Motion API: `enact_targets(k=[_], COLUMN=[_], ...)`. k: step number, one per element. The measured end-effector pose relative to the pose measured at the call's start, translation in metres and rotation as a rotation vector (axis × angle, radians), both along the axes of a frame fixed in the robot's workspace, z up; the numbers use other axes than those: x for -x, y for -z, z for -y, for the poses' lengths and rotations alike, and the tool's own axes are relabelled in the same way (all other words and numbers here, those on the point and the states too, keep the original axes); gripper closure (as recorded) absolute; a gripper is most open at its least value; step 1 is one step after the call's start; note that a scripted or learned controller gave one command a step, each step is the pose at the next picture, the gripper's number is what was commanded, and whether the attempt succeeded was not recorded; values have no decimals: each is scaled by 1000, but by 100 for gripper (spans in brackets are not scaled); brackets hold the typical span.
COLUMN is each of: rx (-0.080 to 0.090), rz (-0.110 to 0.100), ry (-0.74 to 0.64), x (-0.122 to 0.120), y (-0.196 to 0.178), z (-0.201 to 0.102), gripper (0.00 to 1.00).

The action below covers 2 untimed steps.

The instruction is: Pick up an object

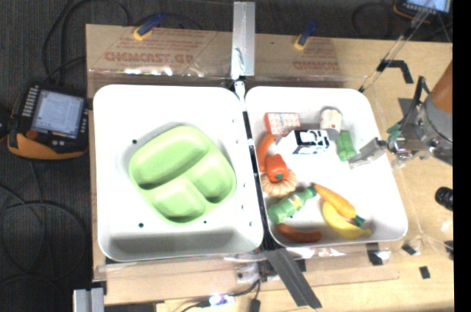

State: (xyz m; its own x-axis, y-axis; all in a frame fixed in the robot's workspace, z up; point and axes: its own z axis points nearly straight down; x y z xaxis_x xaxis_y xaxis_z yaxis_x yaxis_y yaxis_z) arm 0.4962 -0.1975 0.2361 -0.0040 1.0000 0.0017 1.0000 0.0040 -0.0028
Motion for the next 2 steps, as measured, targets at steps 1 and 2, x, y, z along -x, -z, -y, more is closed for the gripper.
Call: enact_targets(k=[1,2], rx=[2,0], rz=[2,-2], ry=[48,56], x=[-40,13], y=[-45,76], z=[-24,-41], gripper=[0,0])
